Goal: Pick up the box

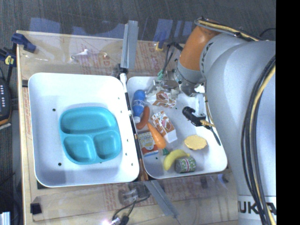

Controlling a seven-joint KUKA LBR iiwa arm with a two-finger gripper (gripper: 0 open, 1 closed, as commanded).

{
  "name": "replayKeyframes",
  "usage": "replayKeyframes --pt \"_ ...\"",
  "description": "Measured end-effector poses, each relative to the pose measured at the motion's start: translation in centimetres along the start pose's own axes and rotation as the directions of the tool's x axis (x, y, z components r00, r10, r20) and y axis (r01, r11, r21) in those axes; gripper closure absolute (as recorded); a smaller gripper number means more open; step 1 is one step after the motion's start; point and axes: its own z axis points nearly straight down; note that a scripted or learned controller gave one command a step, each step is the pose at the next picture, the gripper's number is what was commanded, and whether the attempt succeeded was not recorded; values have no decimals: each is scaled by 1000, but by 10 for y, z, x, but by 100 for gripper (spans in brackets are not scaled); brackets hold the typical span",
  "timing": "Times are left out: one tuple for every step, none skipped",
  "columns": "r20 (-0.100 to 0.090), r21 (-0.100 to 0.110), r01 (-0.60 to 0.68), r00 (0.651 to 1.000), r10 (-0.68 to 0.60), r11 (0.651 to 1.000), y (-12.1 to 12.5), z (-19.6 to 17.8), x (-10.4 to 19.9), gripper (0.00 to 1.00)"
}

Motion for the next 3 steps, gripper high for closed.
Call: replayKeyframes --pt "-1 -6 36 999 -36 999 -85 -4 13 0" --pt "-2 -1 12 1000 -13 1000 -15 0 0 0" --pt "-1 -11 33 999 -33 999 -66 -3 15 0"
